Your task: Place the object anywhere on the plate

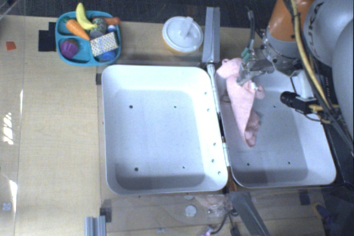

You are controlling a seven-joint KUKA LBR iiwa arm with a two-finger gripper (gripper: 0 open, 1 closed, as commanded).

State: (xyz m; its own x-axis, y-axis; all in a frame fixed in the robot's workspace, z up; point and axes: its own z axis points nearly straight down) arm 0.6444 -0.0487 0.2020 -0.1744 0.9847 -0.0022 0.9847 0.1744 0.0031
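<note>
A: Where is the arm working?

B: The gripper [250, 70] is hanging over the upper left of the right bin [293, 168], and the pink cloth [242, 101] is dangling from it. The cloth's top is bunching between the jaws, so they are clamping on it, while its tail is drooping toward the bin floor.

A: And the plate?

B: The likeliest one is the white round dish [182, 33] sitting on the bench [50, 135] above the left bin [160, 130], at upper centre of the frame. The arm is probably needing to lift high enough for the tail to clear the bin wall, then to lower the cloth centred so it is not sliding off.

A: Counts?

B: Two white bins, one cloth, one white dish, one blue tray of toy food [87, 37] at upper left.
</note>
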